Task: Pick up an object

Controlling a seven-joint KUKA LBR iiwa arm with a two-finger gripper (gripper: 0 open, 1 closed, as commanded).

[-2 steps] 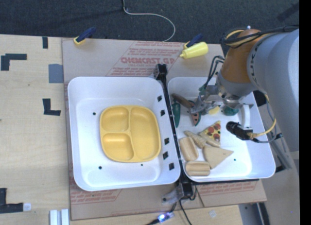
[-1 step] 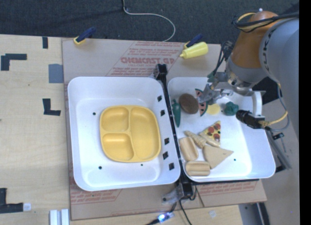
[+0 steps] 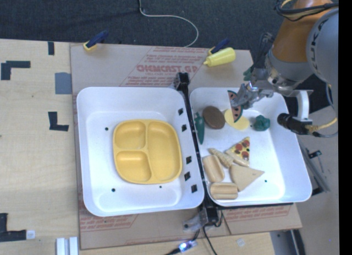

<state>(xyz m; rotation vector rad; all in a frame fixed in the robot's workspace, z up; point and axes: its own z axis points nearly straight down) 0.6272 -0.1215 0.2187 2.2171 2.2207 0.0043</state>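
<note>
Right bin [image 3: 291,155]: brown disc [image 3: 214,117]; yellow piece [image 3: 240,120], partly under the gripper; teal lump [image 3: 260,122]; green pod [image 3: 199,129] along the left wall; pizza slice [image 3: 241,149]; pale wedge [image 3: 245,177]; bread pieces [image 3: 218,166]; roll [image 3: 223,191] near the front wall.

Left bin [image 3: 93,138]: yellow tray [image 3: 147,151], sectioned, nothing on it.

Gripper [image 3: 237,107]: low over the back of the right bin, just above the yellow piece; a dark red-and-green slice [image 3: 236,105] seen at the tips, seemingly clamped between the fingers, though too small to be sure of a firm hold.

Step in hand, as judged: grasp made or being made; lift not yet clearly under way, slice close to the bin floor.

Next move, as judged: straight rise clear of the yellow piece and disc; steady clamp throughout; watch for the slice slipping or tilting out, thin and held near one end.

Outside the bins: yellow clamp [image 3: 220,57] at the cardboard's back edge; second clamp [image 3: 95,39] at back left; white cable [image 3: 165,17] on dark floor.
</note>
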